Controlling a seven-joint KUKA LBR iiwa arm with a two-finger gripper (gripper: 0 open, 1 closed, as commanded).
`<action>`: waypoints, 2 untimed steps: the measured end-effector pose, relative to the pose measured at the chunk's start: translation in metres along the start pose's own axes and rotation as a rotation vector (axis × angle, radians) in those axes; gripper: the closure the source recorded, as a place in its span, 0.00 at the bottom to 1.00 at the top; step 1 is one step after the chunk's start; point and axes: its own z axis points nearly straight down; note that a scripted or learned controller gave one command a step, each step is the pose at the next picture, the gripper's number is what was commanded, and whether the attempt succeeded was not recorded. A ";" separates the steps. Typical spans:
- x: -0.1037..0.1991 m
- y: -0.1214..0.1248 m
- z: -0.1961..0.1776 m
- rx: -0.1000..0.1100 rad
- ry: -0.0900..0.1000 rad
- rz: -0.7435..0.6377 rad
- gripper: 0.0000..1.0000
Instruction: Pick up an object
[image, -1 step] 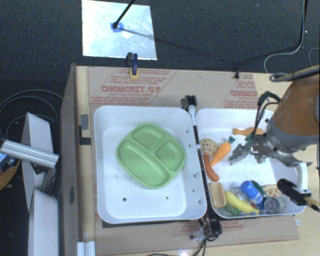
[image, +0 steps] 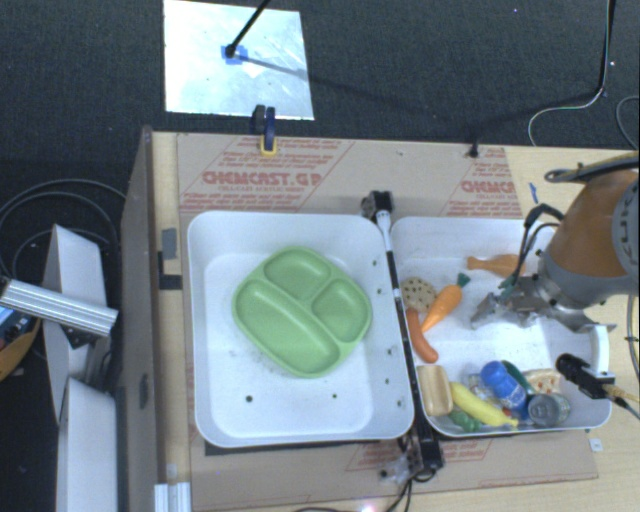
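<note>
Bench (image: 330, 165) (two bins): pincer (image: 497, 308) near carrot (image: 442, 306).

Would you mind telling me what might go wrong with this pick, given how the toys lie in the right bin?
1. The toys in the right bin's near corner, banana, blue bottle and can, are crowded, so a grasp there may slip.
2. The end effector sits near the carrot and could nudge it instead of gripping.

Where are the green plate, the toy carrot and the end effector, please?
green plate (image: 300, 312), camera view, on its middle divider.
toy carrot (image: 444, 305), camera view, on its orange body.
end effector (image: 500, 306), camera view, midway between its fingertips.
</note>
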 end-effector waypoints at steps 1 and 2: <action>-0.017 -0.070 -0.001 0.001 0.005 -0.001 0.00; 0.023 -0.043 -0.002 -0.006 0.005 -0.012 0.00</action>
